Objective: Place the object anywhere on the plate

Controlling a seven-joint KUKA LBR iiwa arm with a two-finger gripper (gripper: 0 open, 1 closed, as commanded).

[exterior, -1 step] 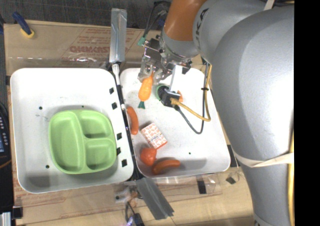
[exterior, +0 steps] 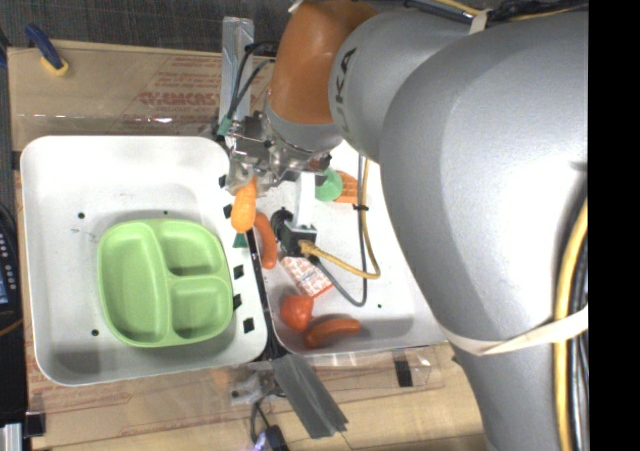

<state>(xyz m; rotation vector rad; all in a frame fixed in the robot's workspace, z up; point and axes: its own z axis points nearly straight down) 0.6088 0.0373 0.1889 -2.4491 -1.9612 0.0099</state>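
We see the grey arm [exterior: 480, 169] as the largest thing here, its orange band [exterior: 305, 59] just above and to the right of the gripper [exterior: 243, 179]. Well to the gripper's lower left lies the left white bin [exterior: 50, 239], and in it the green plate [exterior: 163, 282] with its three compartments. Below and to the right of the gripper sits the right white bin [exterior: 400, 314], much of it hidden under the arm. The gripper hangs over the dividing rims between the two bins, its fingers closed on the orange carrot [exterior: 243, 209], which hangs straight beneath them, up and to the right of the plate and apart from it. Just below the carrot lies a reddish sausage [exterior: 266, 244]; further down, a red tomato [exterior: 296, 312] and another sausage [exterior: 332, 330]. To the gripper's right we glimpse a small green piece [exterior: 328, 186].
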